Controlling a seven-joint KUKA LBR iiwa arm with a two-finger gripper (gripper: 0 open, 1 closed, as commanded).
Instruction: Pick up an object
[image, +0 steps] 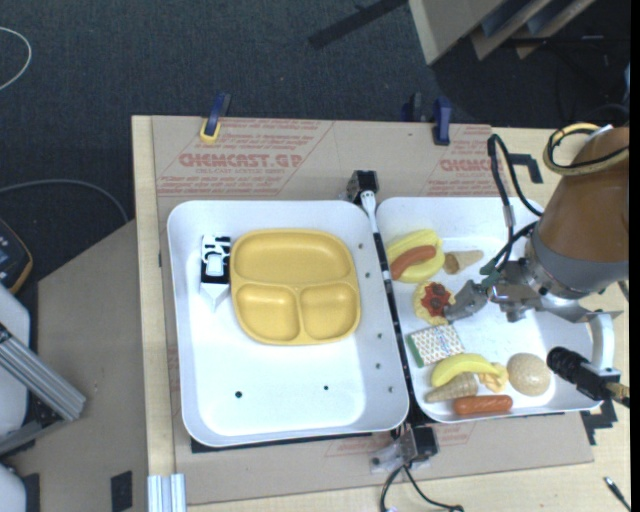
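I see the gripper low over the right bin, reaching in from the right beneath the grey and orange arm. I cannot tell how it is set, and nothing shows clamped in it. Its tip sits just beside a red toy. Behind that lie a hot dog and a small cone. Nearer me are a patterned square, a banana, a pale round roll and a red sausage. In the left bin a yellow divided plate rests beside a black-and-white block. Both bins stand on the counter.
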